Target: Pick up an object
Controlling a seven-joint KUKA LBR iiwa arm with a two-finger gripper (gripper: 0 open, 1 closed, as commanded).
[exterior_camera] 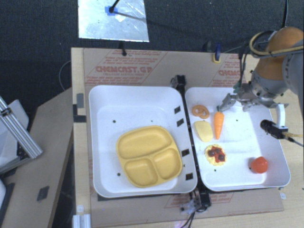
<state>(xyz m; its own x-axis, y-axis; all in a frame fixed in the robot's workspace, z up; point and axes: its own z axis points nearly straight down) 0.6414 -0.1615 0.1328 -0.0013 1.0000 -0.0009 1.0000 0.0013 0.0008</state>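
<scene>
- The surface [142,63], a board laid under both bins, carried the whole work area, so that every item sat within the arm's reach from the right.
- The left bin [102,108] lay well away from the end effector, on its far side across the central divider. It held one yellow compartment tray [149,155], lying flat, its three wells facing up.
- The right bin [275,172] lay directly beneath the end effector and held all the small items, which made it the likely source for a pick.
- The arm [278,61] reached in low over the bin's rear corner, its wrist tilted so that the tooling pointed down and toward the divider.
- The end effector [228,102] hovered at the rear of the right bin. Its fingers appeared parted, but how far apart could not be told; nothing showed between them, so it held no item.
- The carrot [218,124] lay lengthwise just in front of the end effector, its top end nearest the fingers. By its nearness it was the probable target, apart from the fingers and resting on the bin floor.
- The yellow wedge [204,130] lay just beside the carrot, on the divider side.
- The small pizza [215,155] lay farther forward, past the carrot's tip.
- The pretzel [200,111] lay near the end effector, toward the divider.
- The tomato [259,165] lay well apart, at the front corner.
</scene>
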